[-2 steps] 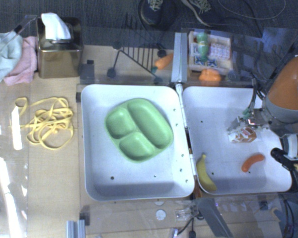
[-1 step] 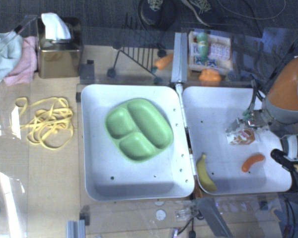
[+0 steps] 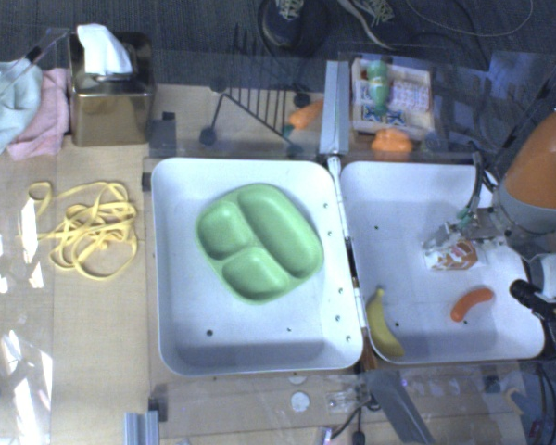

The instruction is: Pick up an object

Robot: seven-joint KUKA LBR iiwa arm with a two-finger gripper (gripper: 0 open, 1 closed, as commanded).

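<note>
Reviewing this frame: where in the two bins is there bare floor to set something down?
Right bin: bare upper-left floor, above the banana. It is crowded where the gripper hangs by the orange sausage. Left bin: bare strip along the near edge, below the green divided plate.

A pale wooden bench [image 3: 93, 341] is filling the lower and left parts of the frame, with a dark blue-grey carpet [image 3: 185, 7] running along the top. At the upper left, a brown tissue box [image 3: 109, 86] is sitting on the bench beside a bundle of pink and pale-green cloth [image 3: 18, 109]. Below them, a loose coil of yellow cord [image 3: 83, 227] is lying flat. At top centre, a pair of shoes [image 3: 329, 3] (someone is standing there) is resting on the carpet, and thin cables [image 3: 463, 12] are trailing toward the upper right.
</note>
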